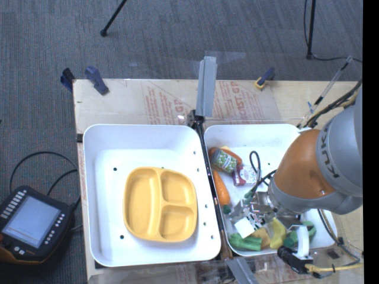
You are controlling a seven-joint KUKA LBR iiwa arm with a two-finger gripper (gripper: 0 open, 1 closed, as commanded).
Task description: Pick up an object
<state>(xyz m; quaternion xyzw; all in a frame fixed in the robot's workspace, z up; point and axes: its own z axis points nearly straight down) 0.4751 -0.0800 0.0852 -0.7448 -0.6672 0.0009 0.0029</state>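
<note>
The right bin [260, 134] holds several small toy foods: an orange carrot [221, 186], an orange-and-green packet [225, 158], a small pink and white pouch [245, 175], green pieces [244, 241] and a yellow piece [276, 232] near the front. My gripper [253, 210] hangs low over the front middle of that bin, just right of the carrot and above the green pieces. The arm's orange band [302, 170] covers the right part of the bin. The fingers' state is hidden by the wrist hardware and clutter.
The left bin [100, 141] holds a yellow three-compartment plate [160, 204]. A grey upright post [206, 87] stands behind the wall between the bins. A black cable loop [254, 158] lies in the right bin. A teach pendant [29, 222] sits at the far left on the floor.
</note>
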